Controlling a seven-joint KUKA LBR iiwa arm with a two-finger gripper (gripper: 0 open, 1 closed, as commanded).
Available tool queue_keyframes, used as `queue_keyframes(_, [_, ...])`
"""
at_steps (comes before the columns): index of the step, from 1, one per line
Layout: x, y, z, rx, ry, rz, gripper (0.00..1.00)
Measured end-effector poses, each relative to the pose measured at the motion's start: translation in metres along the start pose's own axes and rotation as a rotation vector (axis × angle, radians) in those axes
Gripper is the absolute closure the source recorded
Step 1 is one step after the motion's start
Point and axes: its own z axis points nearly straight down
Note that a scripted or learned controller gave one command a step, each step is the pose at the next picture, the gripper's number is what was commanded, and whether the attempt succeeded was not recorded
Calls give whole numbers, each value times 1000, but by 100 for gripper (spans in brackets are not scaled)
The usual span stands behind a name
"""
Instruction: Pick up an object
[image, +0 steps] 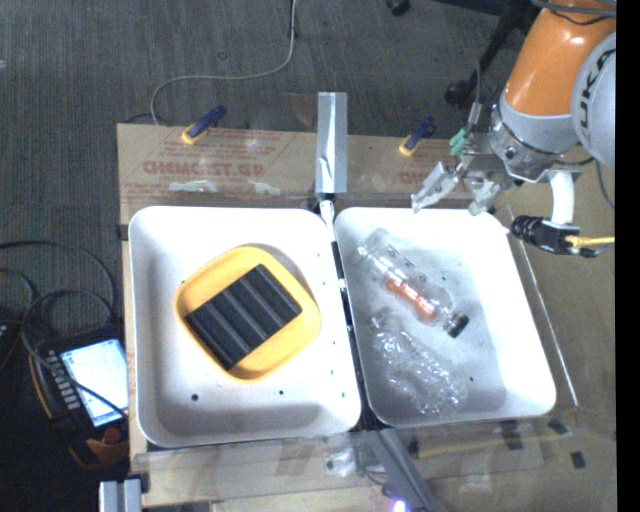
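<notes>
End effector (455, 193) open and empty above the right bin's (520, 290) far rim, clear bottle (410, 283) inside

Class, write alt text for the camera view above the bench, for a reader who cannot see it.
A grey and orange robot arm holds its open gripper above the far rim of the right bin, which holds clear plastic bottles. The left bin holds a yellow tray with a black ribbed insert.
</notes>
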Motion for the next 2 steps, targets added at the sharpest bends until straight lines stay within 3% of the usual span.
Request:
queue_keyframes(1, [8, -39, 160, -4, 2, -245, 0])
queue_keyframes(2, [81, -36, 90, -4, 0, -417, 0])
